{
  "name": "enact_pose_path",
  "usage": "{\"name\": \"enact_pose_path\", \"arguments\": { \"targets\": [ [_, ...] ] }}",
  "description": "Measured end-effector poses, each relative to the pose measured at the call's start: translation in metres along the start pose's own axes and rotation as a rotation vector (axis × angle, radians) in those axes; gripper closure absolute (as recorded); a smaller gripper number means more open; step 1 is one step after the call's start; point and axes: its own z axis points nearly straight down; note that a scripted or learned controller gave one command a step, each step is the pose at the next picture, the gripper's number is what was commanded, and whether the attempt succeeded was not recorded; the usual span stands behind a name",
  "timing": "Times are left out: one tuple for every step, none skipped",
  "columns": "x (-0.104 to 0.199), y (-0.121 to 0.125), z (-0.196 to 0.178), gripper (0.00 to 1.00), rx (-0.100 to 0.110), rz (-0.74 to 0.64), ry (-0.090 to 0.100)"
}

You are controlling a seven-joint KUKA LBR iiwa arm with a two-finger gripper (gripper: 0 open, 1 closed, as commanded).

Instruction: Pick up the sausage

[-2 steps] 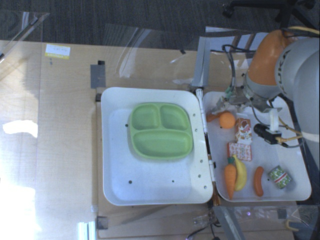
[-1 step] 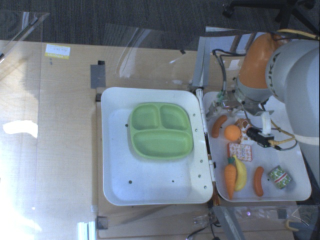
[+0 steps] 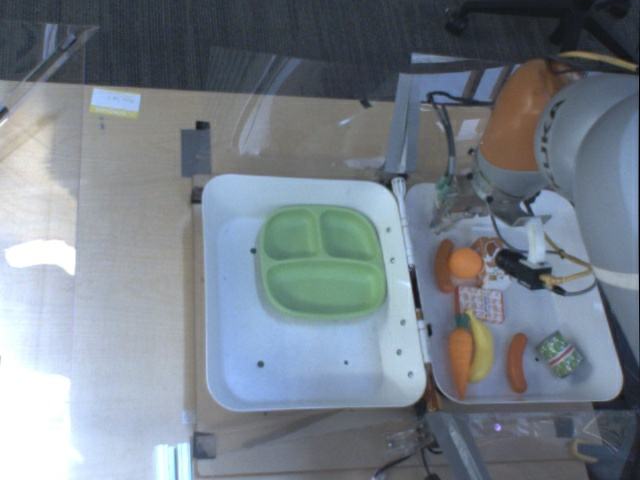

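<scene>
Camera view puts the sausage [image 3: 516, 362] near the right bin's [image 3: 590, 396] front edge, between banana [image 3: 482, 346] and green wrapped item [image 3: 557, 354]. I cannot tell my end effector's [image 3: 458, 206] state; I'd descend centred, straddling its narrow width.

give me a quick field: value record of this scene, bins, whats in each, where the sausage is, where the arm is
left bin: holds a green divided plate
right bin: holds the toy food
sausage: near the front of the right bin, lying free, between the banana and a small green wrapped item
other food: carrot touching the banana, orange, a red and white packet
arm: over the back of the right bin
gripper: at the bin's back left part, away from the sausage
task state: sausage not yet picked up
</scene>
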Motion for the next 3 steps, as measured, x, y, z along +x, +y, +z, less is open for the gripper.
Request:
{"name": "enact_pose_path", "arguments": {
  "targets": [
    [0.0, 0.0, 0.0, 0.0, 0.0, 0.0, 0.0],
    [0.007, -0.067, 0.01, 0.0, 0.005, -0.056, 0.003],
    [0.007, -0.063, -0.002, 1.0, -0.005, -0.058, -0.001]
  ]
}}
